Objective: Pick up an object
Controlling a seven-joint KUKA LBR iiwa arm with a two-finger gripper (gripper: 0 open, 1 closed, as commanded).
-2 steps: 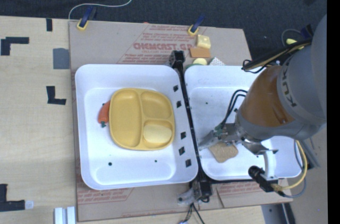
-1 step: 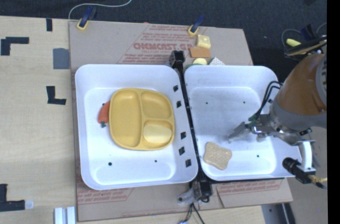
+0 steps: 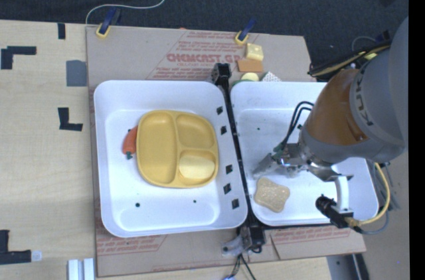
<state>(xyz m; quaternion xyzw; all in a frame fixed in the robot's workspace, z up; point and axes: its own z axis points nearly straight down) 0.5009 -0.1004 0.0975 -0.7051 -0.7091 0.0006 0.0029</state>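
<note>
Hovering low over the right bin (image 3: 372,202), I hold my gripper (image 3: 273,164) just above and beside a tan, sponge-like block (image 3: 272,195) that lies flat near the bin's front left corner. My arm (image 3: 352,116), grey with its orange band, reaches in from the right and covers much of that bin's floor. From this slanted view I cannot tell whether the gripper is spread or closed; nothing shows between its tips, so I claim no hold on anything.

The block looks like the nearest thing to take, and it sits close to the divider (image 3: 229,139) between the two bins. To do this step well, I judge that I should centre over the block's middle and not its near edge, come straight down, and close across its narrower side. Its soft, crumbly look suggests it may squash or slip, so a firm, square grip matters more than speed. The bin wall close beside it leaves little room on that side, and a tilted approach could strike the rim.

Over in the left bin (image 3: 109,139), a yellow divided plate (image 3: 177,147) rests with a small red-orange item (image 3: 129,140) tucked at its left edge, well apart from my reach now.
</note>
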